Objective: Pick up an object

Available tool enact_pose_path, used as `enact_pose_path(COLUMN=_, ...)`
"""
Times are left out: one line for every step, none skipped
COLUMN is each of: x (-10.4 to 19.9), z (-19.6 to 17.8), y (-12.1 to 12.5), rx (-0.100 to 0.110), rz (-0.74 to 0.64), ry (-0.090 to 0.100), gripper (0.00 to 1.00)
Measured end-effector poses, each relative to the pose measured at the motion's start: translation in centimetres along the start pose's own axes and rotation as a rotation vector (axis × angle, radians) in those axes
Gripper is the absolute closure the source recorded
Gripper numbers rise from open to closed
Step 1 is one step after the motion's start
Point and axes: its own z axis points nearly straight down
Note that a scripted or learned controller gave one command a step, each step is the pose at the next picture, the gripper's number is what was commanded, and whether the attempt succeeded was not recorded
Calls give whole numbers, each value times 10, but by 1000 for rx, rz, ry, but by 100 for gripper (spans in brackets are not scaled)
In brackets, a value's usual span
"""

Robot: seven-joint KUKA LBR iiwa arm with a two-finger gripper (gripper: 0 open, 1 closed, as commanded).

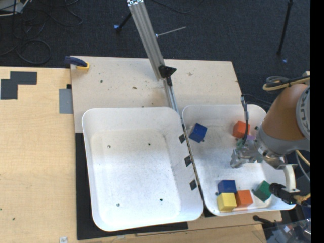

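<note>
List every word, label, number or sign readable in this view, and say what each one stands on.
No text can be read anywhere in this view.
The checkered pattern atop the slanted aluminium bar is a marker, not writing.
The coloured blocks in the right bin, such as the blue block, carry no lettering that can be made out.
The dark clips along the left bin's rim are too small to tell.

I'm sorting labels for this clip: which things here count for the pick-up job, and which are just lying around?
For the job:
gripper
blue block
orange block
dark blue block
yellow block
small orange block
green block
right bin

Lying about:
left bin
blue clamp
aluminium rail
</note>
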Motion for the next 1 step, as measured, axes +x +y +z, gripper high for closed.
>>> enact_pose_path(x=-3, z=-62, y=-4, rx=-8, rz=-3, ry=-3, gripper=100)
